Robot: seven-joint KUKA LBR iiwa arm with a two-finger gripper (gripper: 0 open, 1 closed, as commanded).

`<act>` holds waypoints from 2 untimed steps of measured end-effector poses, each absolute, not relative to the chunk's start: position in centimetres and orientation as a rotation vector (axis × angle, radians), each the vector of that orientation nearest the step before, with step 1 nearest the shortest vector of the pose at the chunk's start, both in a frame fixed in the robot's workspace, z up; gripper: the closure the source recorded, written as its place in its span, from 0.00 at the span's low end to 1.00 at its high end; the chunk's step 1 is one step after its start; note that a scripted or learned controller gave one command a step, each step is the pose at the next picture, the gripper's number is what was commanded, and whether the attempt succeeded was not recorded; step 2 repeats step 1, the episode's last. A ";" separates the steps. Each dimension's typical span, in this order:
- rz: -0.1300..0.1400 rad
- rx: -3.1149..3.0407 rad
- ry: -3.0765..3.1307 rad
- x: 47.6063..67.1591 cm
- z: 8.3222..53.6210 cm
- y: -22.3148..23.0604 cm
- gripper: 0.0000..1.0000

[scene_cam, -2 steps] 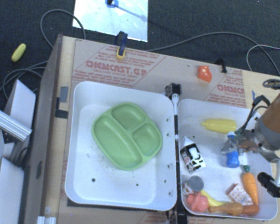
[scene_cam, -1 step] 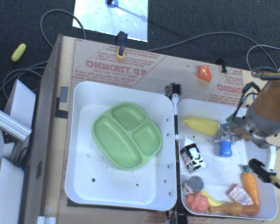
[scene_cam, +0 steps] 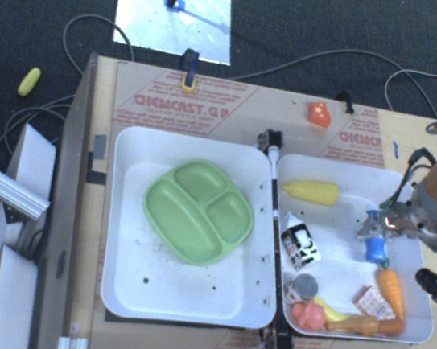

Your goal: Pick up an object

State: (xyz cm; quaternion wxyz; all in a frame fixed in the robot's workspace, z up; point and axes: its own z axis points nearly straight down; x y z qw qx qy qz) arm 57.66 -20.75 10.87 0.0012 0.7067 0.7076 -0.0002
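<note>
The green divided plate [scene_cam: 199,211] lies in the left bin [scene_cam: 134,165] and serves as the landmark here. Everything loose sits to its right, in the right bin [scene_cam: 335,264]. Nearest the plate, just across the divider between the bins, a black-and-white patterned object [scene_cam: 299,245] lies tilted. Up and to the right of the plate a yellow banana-shaped object [scene_cam: 311,192] rests along the far wall of the right bin. Below the patterned object sits a small grey round thing [scene_cam: 304,286], and below that a pink lumpy toy [scene_cam: 308,314] touches a yellow and tan piece running along the near wall. Farther from the plate an orange carrot [scene_cam: 391,290] lies slanted, with a small red-and-white packet [scene_cam: 372,301] just beside it.

The arm enters from the right, well apart from the plate, and its end effector [scene_cam: 376,227] is down at the right side of the right bin, directly above a small blue object [scene_cam: 375,250] that lies next to the carrot's top. Whether the end effector is open, closed or gripping the blue object I cannot tell.

On the bench beyond the plate, an orange block [scene_cam: 319,114] sits on the cardboard.
</note>
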 end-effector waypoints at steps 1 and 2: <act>0.005 2.215 2.225 60.5 15.1 -13.6 1.00; 0.005 2.215 2.225 60.5 15.1 -13.6 1.00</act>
